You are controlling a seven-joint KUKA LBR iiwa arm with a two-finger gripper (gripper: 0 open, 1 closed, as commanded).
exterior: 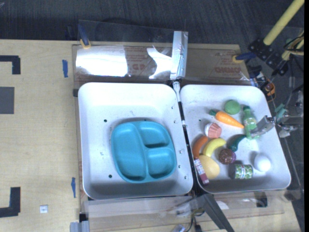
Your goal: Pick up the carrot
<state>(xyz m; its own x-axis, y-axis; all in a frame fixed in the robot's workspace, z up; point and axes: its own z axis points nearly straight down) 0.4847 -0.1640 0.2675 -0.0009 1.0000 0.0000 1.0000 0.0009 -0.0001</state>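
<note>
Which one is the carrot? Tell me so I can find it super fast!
Look at the right bin, the one full of toy food. Near its top sits a green ball; the carrot lies just below it. It is the long orange pointy one with a green end, slimmer than the yellow banana lower down.

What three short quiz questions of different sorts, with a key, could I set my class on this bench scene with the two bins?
1. True or false: the carrot lies in the left bin.
2. Multiple choice: what sits in the left bin? A) a blue divided tray B) a banana C) a green can
3. Fill in: the gripper is over the ___ bin, just right of the carrot's tip.

Key
1. False; it lies in the right bin, pointing toward the gripper.
2. A; the banana and the green can are in the right bin.
3. Right.
</note>
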